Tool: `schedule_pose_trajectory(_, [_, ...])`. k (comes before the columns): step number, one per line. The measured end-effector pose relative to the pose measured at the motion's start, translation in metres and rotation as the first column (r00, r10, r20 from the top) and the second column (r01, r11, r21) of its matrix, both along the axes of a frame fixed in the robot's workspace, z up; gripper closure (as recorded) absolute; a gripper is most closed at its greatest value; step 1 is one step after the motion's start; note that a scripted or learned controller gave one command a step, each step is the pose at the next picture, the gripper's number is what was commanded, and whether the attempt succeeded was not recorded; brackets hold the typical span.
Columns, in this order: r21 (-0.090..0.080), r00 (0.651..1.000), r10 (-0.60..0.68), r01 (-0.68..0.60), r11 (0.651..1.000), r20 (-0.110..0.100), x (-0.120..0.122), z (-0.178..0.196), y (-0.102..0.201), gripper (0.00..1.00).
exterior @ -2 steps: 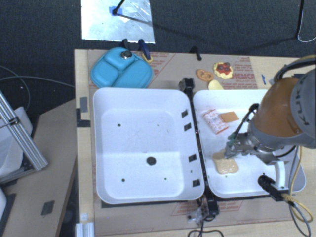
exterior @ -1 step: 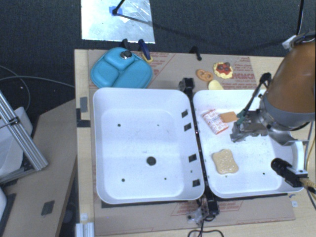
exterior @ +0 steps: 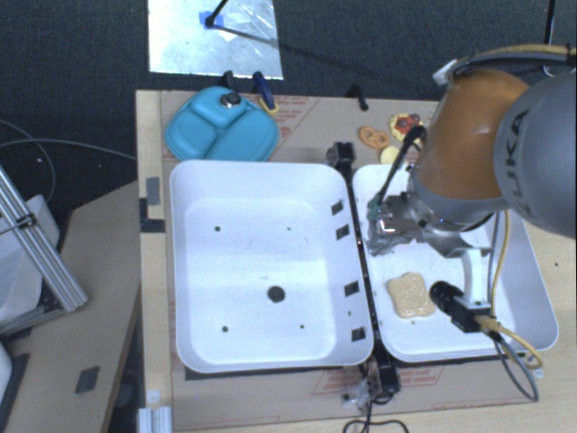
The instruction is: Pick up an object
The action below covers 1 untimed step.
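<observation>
Nothing's picked up yet as far as I can see. The gripper (exterior: 389, 228) sits low in the right bin (exterior: 532, 318), mostly hidden under the arm's wrist, so I honestly can't tell how it's set. The tan, toast-looking object (exterior: 409, 295) lies on that bin's floor just below it. The left bin (exterior: 194, 183) holds one small dark thing (exterior: 276, 294).
</observation>
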State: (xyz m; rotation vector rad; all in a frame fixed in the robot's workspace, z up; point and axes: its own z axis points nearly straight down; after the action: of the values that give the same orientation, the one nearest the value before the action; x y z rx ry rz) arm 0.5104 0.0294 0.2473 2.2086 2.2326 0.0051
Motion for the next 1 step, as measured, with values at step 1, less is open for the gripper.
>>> schedule_pose_trajectory(1, [0.002, 1.0, -0.002, 0.002, 1.0, 0.013, -0.0215, 0.1306, 0.0174, 1.0])
